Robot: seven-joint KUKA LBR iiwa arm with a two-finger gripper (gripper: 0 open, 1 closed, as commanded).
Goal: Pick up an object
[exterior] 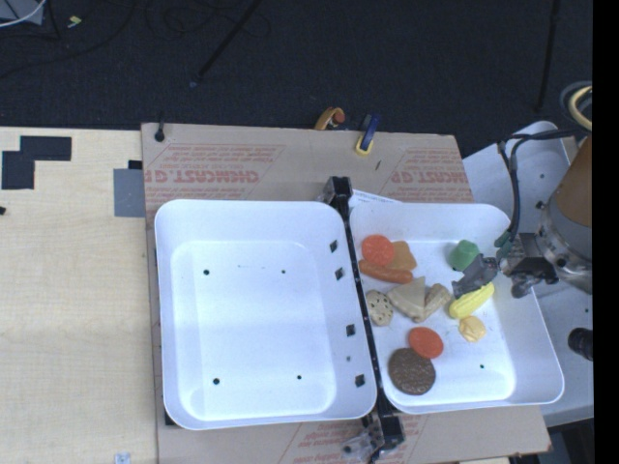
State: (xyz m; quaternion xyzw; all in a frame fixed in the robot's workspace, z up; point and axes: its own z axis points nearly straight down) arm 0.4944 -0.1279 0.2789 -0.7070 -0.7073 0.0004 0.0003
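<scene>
my gripper (481,276) over right bin (537,375), grip state unclear | corn (471,301) just below it | left bin (169,307) alongside | both on cardboard (242,167) | wood bench (68,307), dark floor (290,46) behind

Even, soft overhead light; slightly grainy picture.
My white bins (253,222) glare mildly, shadows stay faint, and the 12 o'clock background falls dark.

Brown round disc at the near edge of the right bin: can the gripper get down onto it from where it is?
Probably yes. The brown disc lies flat with bare bin floor around most of it; only the red disc sits close, and the gripper is nearby.
</scene>
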